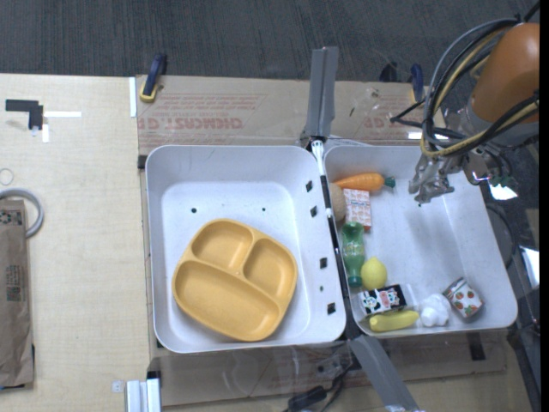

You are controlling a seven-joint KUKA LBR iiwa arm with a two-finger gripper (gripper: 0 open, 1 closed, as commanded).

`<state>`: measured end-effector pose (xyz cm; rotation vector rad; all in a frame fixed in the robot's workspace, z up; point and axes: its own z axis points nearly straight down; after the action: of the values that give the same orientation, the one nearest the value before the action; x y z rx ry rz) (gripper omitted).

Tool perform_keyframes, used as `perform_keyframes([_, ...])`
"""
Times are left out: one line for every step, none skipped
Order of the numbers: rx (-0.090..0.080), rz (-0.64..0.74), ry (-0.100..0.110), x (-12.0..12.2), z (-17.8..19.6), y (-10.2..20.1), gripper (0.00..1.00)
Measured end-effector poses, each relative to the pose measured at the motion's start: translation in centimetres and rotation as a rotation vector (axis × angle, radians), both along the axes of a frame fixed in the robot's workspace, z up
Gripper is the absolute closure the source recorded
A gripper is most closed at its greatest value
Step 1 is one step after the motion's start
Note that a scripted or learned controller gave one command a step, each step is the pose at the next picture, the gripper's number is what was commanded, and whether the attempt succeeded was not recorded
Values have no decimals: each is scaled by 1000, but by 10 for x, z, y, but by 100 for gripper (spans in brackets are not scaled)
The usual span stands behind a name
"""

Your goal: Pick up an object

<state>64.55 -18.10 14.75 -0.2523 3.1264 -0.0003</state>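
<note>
The gripper (426, 184) hangs over the right bin (489, 256) near its far edge; whether it is open or closed I cannot tell. A carrot (360, 181) lies at the far left corner, a lemon (373, 273) along the left wall

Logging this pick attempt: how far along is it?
Done: the arm is over the right bin, gripper hanging near its back edge. In hand: nothing visible between the fingers. Left: the carrot, lemon and other items all lie in the bin; one must be grasped and lifted.
</note>
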Motion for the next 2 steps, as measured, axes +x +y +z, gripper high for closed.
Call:
perform_keyframes([-3, 447, -4, 15, 63, -28, 0])
perform_keyframes([-3, 732, -1, 15, 3, -40, 0])
